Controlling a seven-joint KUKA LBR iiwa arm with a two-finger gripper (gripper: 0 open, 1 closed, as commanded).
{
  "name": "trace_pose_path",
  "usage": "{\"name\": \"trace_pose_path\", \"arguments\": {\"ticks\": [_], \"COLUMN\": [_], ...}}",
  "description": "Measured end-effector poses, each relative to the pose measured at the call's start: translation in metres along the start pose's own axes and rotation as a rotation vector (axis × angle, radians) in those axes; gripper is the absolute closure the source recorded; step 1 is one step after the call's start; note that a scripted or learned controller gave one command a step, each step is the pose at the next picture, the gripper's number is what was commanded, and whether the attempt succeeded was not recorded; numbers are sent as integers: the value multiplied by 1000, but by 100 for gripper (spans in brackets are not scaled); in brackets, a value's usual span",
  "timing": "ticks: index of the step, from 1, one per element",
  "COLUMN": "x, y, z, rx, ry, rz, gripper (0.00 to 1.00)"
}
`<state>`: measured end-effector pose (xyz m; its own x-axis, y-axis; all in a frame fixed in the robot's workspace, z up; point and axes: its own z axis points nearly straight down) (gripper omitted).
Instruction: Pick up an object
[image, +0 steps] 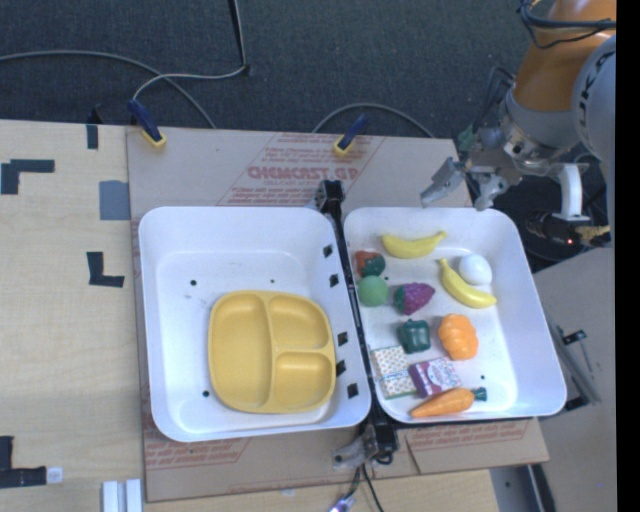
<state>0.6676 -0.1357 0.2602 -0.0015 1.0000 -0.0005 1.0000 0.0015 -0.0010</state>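
Observation:
My gripper (463, 190) hangs open above the far edge of the right bin (530, 290), with nothing between its fingers. The right bin holds toy food. Two yellow bananas (412, 243) (462, 286) lie nearest the gripper, with a white egg (474, 268) resting against the second. Further toward the front are a green ball (373, 291), a red strawberry (370, 264), purple grapes (414, 295), a green pepper (413, 335), an orange fruit (458, 337), a carrot (443, 402) and two small packets (392, 369) (434, 377).
The left bin (170, 260) holds a yellow divided tray (270, 350). Both bins sit on a cardboard sheet (280, 170) clamped at its far edge. Cables run across the dark floor behind the bench.

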Motion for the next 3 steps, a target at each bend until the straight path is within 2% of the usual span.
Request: {"name": "trace_pose_path", "arguments": {"ticks": [1, 2, 3], "x": [-56, -44, -45], "y": [-57, -68, -68], "z": [161, 173, 163], "rx": [3, -7, -8], "ry": [1, -4, -6], "rz": [1, 1, 1], "gripper": [0, 0, 100]}}
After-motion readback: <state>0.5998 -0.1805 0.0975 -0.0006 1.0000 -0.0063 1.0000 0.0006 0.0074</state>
